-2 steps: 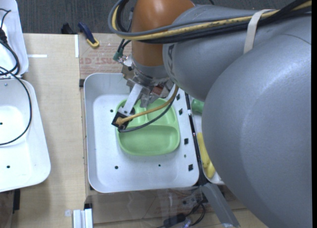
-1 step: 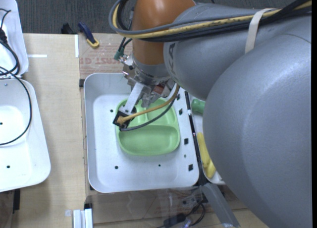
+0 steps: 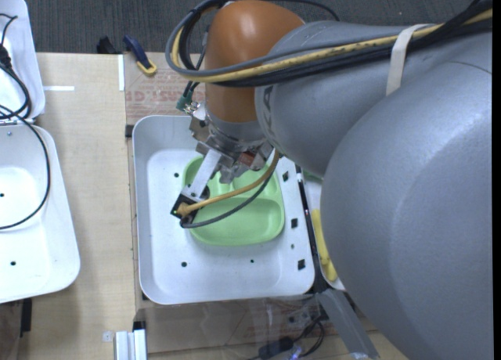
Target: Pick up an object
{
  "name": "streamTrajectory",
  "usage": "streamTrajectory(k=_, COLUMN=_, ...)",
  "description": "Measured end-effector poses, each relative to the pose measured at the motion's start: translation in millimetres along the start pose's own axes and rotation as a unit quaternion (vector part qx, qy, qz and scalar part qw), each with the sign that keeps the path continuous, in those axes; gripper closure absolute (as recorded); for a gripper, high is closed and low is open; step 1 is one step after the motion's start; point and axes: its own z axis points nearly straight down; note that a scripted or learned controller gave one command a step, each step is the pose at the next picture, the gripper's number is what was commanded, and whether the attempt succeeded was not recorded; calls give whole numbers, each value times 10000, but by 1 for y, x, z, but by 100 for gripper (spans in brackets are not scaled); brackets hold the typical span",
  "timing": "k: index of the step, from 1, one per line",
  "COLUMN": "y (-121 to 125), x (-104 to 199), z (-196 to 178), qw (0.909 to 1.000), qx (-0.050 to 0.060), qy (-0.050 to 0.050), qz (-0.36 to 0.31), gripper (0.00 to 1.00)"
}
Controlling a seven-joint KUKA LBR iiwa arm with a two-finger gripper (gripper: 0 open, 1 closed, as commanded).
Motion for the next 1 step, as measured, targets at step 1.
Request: streamTrajectory(k=1, y=-22, x=-15, z=6, qw=9992, qx=5, qy=-2, qz=396, gripper=100)
